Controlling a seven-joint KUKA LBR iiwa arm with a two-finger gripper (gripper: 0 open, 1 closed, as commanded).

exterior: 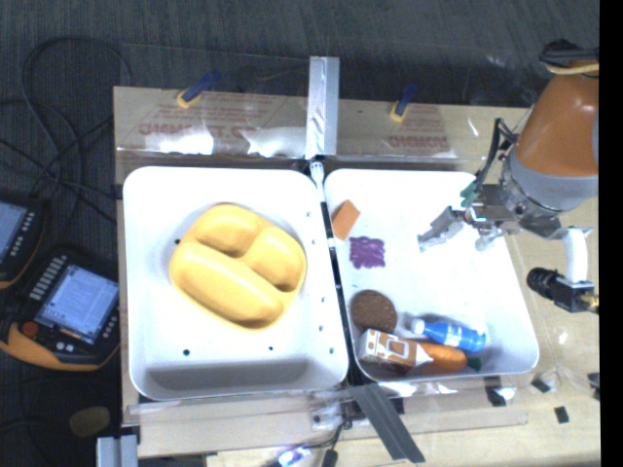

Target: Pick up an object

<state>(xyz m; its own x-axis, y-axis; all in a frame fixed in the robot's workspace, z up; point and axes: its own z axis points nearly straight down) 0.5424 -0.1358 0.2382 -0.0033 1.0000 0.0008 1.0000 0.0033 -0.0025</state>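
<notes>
Objects for picking lie mostly in the right bin, and we see our hand above that bin's upper right part, with the grey arm and its orange band reaching in from the right. Its two fingers point left and down and stand spread apart, with nothing between them. Nearest to the hand is the purple piece, to its left and a little lower, well apart from the fingertips. Above that, near the divider, sits a small orange block. Along the bin's lower edge we see a brown round disc, and just beside it a cluster: a brown and white carton, an orange carrot-like piece touching the carton, and a blue and white bottle lying on its side just above them. All of these are below and left of the hand, none touching it. In the left bin a large yellow rounded object takes up the middle, far from the hand across the divider. Both bins rest side by side on the counter
</notes>
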